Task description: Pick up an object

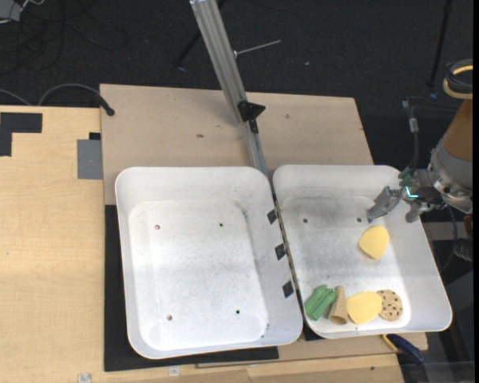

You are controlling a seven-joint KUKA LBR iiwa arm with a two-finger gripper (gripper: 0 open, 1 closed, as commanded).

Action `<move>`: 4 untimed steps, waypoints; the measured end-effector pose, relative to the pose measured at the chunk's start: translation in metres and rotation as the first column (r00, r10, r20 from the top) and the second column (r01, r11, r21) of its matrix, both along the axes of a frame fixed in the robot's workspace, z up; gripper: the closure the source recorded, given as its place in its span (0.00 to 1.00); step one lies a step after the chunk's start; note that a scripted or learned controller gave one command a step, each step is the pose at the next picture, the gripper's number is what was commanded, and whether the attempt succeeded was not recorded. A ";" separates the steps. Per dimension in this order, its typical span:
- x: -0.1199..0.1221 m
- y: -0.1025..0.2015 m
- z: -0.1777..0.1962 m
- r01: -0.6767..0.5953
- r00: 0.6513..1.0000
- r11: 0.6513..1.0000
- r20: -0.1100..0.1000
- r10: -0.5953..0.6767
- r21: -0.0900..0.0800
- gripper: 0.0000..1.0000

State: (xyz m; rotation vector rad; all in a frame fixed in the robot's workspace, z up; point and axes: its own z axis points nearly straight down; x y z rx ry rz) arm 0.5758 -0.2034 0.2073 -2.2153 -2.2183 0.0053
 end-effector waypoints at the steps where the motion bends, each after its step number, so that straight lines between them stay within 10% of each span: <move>1: 0.001 0.000 0.002 -0.001 1.000 1.000 0.004 0.001 -0.001 0.00; 3: 0.004 0.006 -0.113 0.001 1.000 1.000 0.002 -0.001 -0.001 0.00; 4: 0.004 0.005 -0.100 0.004 1.000 1.000 0.004 -0.004 -0.001 1.00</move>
